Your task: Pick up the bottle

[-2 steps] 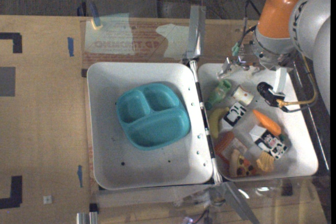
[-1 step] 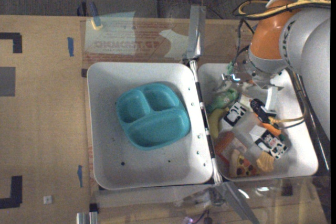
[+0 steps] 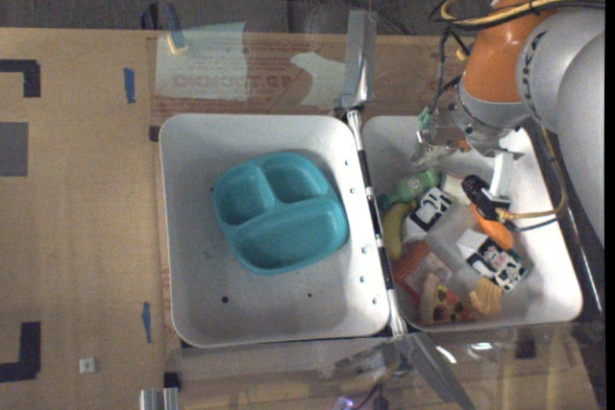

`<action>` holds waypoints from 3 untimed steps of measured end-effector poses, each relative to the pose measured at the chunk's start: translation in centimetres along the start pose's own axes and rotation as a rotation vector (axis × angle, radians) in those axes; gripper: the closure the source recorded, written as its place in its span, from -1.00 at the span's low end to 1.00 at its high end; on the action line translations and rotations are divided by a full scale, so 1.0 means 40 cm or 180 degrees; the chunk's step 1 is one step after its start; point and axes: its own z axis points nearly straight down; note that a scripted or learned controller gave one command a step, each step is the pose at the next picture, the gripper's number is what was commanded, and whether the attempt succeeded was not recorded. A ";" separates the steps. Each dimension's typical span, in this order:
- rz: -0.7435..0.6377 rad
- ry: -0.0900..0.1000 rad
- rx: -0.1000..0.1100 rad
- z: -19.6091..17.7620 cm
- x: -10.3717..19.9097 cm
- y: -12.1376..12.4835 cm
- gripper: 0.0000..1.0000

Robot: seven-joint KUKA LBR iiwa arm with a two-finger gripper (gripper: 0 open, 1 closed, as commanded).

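In the camera view, the gripper [image 3: 437, 141] hangs over the right bin's [image 3: 557, 288] far corner; whether its fingers are parted I cannot tell. No bottle is clearly distinguishable among the clutter [image 3: 452, 250], so a descent may grab something else.

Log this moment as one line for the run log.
arm: over right bin | gripper: above clutter, nothing seen held | teal plate: left bin
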 end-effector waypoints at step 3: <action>0.0610 0.0005 0.0004 0.000 0.010 -0.086 1.00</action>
